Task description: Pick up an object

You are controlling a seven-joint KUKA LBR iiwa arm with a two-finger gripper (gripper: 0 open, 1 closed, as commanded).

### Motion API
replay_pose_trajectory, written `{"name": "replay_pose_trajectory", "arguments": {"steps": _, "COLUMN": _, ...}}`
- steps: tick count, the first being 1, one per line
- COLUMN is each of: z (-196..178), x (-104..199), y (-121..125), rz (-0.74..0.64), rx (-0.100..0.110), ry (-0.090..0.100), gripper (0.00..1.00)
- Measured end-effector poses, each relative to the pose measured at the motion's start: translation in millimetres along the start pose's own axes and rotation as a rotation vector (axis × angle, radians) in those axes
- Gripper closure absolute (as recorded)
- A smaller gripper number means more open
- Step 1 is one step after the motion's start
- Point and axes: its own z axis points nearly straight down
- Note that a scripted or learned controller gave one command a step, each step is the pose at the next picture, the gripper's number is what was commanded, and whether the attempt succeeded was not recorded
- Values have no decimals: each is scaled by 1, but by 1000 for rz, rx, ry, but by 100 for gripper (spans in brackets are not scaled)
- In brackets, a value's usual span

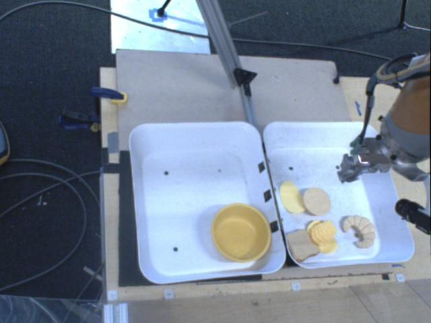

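Crowding the right bin (390, 244) below the gripper (347, 169) — jaw state unclear — flat discs (304, 199), croissant (359, 229); yellow bowl (240, 231) left.

Gripper (350, 169) above right bin (316, 134)

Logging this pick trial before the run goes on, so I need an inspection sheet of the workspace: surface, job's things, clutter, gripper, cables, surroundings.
Surface: bench bears two white bins side by side, left bin and right bin.
Job's things: yellow bowl in the left bin; in the right bin a yellow disc, tan disc, bread slice, yellow ridged piece and shrimp.
Clutter: nothing seen.
Gripper: gripper over the right bin's right half, nothing seen in it.
Cables: black cables on the floor at left.
Surroundings: dark carpet, blue clamp at the bench's left edge, slanting metal pole.
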Motion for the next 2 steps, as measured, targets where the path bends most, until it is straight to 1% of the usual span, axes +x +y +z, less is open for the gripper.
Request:
{"name": "replay_pose_trajectory", "arguments": {"steps": 1, "z": 12, "x": 54, "y": 0, "rz": 1, "rx": 1, "ry": 0, "gripper": 100}}
{"name": "replay_pose_trajectory", "arguments": {"steps": 2, "z": 10, "x": 108, "y": 15, "rz": 1, "rx": -1, "ry": 0, "gripper": 100}}
